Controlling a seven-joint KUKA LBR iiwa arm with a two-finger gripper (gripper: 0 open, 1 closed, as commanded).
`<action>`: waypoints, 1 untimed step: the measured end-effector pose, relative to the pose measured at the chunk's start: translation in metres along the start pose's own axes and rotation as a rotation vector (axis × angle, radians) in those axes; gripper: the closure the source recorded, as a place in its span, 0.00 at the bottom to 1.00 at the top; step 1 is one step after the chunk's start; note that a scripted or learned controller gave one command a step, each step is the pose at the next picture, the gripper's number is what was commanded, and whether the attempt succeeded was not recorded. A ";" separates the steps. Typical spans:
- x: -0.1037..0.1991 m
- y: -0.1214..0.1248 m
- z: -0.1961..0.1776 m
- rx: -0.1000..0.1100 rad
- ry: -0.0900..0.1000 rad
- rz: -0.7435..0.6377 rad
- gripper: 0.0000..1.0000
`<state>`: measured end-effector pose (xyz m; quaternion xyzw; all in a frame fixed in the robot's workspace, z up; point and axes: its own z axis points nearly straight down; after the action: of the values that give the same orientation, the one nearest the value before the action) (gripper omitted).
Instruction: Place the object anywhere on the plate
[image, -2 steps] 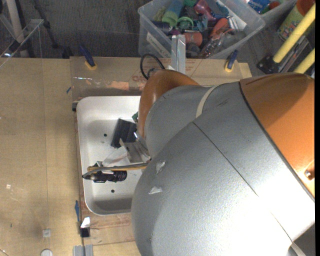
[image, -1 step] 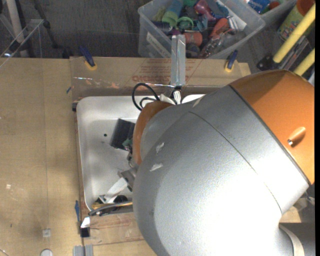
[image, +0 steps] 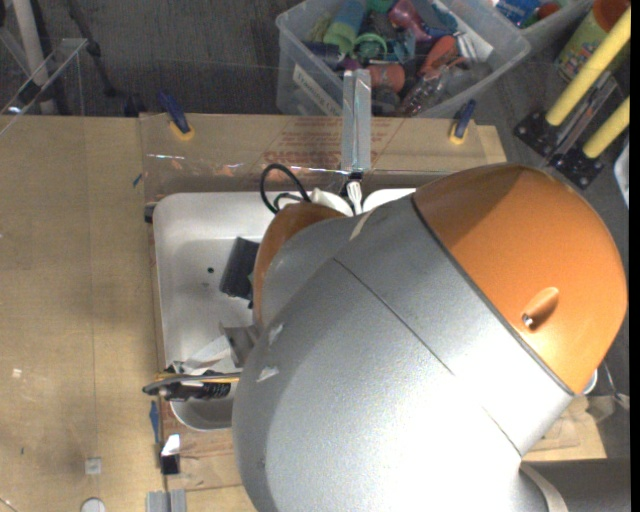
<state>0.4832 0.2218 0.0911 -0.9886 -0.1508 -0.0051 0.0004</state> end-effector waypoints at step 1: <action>0.003 -0.002 -0.001 0.002 0.007 -0.003 0.00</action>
<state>0.4851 0.2245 0.0918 -0.9883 -0.1525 -0.0083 0.0021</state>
